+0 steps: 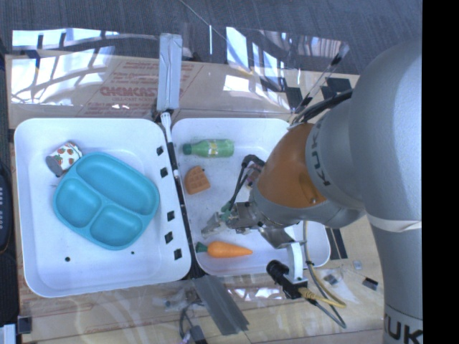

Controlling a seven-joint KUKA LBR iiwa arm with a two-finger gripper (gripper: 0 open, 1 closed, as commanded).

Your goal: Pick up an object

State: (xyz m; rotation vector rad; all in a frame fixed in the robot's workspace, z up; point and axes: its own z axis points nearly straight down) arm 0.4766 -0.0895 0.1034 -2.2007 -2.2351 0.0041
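Note:
In the right bin (215,129) lie a green bottle (209,147) near the far wall, an orange-brown bread-like piece (196,180) below it, and an orange carrot (225,249) near the front wall. My gripper (215,224) hangs low over the middle of the right bin, just above the carrot and to the right of the bread piece. Its tips are small and blurred. Nothing shows between them. The grey arm with its orange band (287,178) covers the right part of that bin.
The left bin (29,192) holds a blue divided plate (106,199) and a small pizza-slice toy (64,158) at its upper left. A divider (176,192) with black clips separates the bins. Cardboard and a grey bar lie behind the bins, cables in front.

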